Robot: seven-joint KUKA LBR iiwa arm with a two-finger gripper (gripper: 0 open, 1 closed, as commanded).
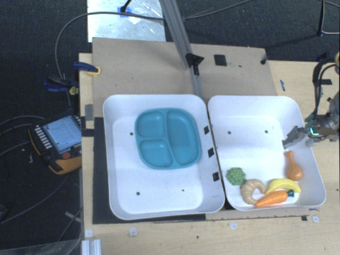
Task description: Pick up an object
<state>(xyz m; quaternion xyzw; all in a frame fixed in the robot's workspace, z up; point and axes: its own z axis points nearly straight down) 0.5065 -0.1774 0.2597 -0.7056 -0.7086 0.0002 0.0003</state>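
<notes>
My hand (295,137), fingers unclear (can't tell), sits right of frame above the drumstick (292,167) in the right bin (249,110). Looks light, rigid, slick; grip its narrow neck.

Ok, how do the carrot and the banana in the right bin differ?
The carrot is orange with a green tip, fairly straight; the banana is yellow and curved. The carrot lies nearer the bin's front wall, the banana just behind, touching it. Both are toy foods lying flat in the right bin's front corner.
</notes>
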